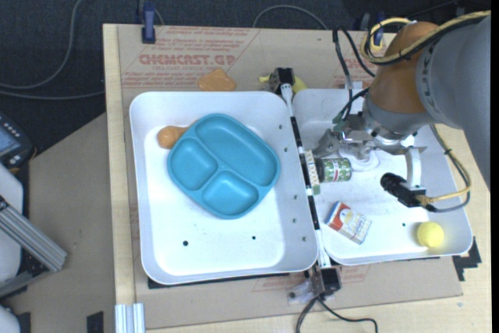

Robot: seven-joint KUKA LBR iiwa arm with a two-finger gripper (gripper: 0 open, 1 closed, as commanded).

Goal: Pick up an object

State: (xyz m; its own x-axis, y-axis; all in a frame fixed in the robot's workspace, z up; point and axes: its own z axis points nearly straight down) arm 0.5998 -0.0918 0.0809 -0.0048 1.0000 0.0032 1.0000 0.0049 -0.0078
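Observation:
In the right bin (448, 183), my gripper (348, 146) hangs low over the left part, under the grey arm with its orange band. A small green can (337, 170) lies on its side just below the gripper, close to the bin's left wall; I cannot tell whether they touch. A red and white packet (348, 221) lies nearer the front. In the front right corner rests a yellow ball (429, 235).
The left bin (226, 246) holds a blue divided plate (224, 165) and an orange item (168, 136) half tucked behind the plate's left edge. Another orange piece (216, 80) lies on the bench behind the left bin.

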